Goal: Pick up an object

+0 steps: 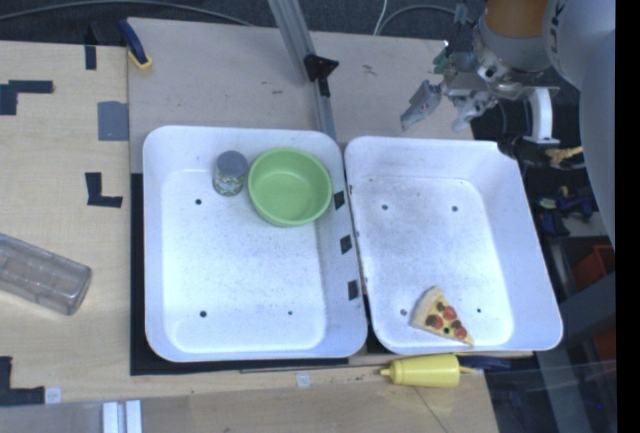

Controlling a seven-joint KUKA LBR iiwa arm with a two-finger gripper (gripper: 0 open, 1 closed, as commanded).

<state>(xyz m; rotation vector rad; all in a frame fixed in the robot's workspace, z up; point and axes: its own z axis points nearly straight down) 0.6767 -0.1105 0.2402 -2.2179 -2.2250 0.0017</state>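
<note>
A toy pizza slice (440,315) lies near the front edge of the right bin (500,183). In the left bin (170,221) a green bowl (289,186) sits at the back right, and a small grey can (230,172) stands just left of it, touching or nearly touching. My gripper (441,111) hangs above the back edge of the right bin, fingers spread open with nothing between them. It is far from the pizza slice and well right of the bowl.
A yellow mustard bottle (425,371) lies on the bench just in front of the right bin. A clear plastic cylinder (38,274) rests at the far left. A grey metal pole (290,21) slants down to the bins' back seam.
</note>
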